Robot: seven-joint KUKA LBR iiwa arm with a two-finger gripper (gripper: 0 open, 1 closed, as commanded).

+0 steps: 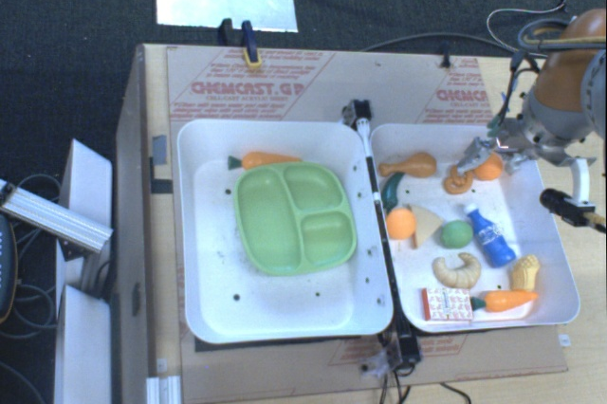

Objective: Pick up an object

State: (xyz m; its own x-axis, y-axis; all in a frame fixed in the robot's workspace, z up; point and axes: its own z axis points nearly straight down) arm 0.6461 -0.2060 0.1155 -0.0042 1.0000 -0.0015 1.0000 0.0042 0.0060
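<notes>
Over the right bin [567, 303] I reach in from the right, my gripper [471, 158] (fingers spread open) just above a small orange pretzel [459, 182].

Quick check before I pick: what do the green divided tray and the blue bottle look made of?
Green divided tray: likely moulded plastic, matte, uniform pale green with soft rounded compartment edges. Blue bottle: probably glossy plastic toy, saturated blue with white cap and label; too small to be sure.
</notes>
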